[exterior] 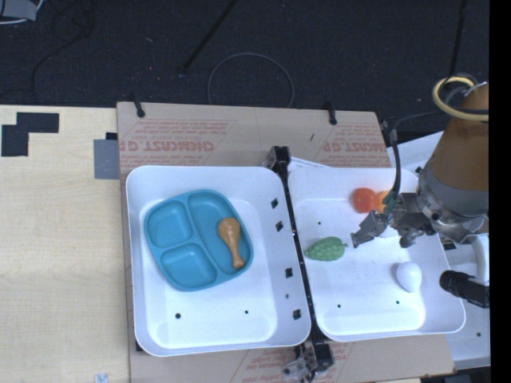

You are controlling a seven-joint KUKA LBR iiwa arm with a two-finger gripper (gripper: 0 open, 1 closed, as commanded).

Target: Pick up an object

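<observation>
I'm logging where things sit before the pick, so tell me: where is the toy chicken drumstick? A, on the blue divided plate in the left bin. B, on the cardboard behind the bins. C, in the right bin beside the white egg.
A: the toy chicken drumstick lies on the blue divided plate, in its right-hand compartment, inside the left bin.

Dark carpet floor (239, 30) beyond the bench, with thin cables (251, 74) looped and trailing across it. Light wood benchtop (56, 254) at left, carrying black patches (28, 130) and a grey square (104, 158). A brown cardboard sheet (239, 138) with reversed red lettering lies on the bench. Lighting even, no hard shadows.
</observation>
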